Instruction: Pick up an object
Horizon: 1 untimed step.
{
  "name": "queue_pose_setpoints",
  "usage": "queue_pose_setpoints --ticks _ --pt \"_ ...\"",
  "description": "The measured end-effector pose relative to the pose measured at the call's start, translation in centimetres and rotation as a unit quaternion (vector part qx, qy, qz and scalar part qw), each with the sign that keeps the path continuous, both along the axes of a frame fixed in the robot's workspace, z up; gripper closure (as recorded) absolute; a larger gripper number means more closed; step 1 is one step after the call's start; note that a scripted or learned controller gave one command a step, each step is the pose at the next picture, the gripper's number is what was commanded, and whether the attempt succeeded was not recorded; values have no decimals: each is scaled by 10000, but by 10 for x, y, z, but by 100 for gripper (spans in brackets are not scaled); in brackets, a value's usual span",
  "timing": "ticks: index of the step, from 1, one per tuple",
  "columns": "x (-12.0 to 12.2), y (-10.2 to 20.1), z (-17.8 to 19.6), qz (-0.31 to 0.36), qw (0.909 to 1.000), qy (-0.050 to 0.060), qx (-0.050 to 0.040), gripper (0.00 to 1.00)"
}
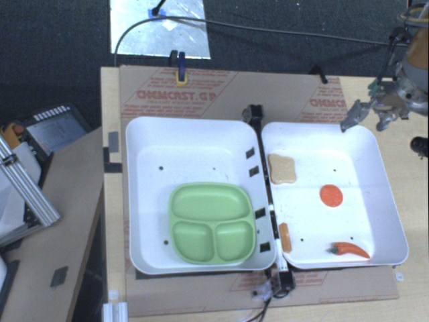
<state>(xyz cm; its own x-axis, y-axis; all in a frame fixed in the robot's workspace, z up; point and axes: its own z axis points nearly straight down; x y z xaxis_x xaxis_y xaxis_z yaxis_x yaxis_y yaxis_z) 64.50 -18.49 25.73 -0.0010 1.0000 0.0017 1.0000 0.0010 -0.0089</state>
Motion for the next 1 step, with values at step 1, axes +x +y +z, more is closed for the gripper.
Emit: queue_pose_setpoints --ticks 1 --pt "2 1 7 13 10000 -53 -12 0"
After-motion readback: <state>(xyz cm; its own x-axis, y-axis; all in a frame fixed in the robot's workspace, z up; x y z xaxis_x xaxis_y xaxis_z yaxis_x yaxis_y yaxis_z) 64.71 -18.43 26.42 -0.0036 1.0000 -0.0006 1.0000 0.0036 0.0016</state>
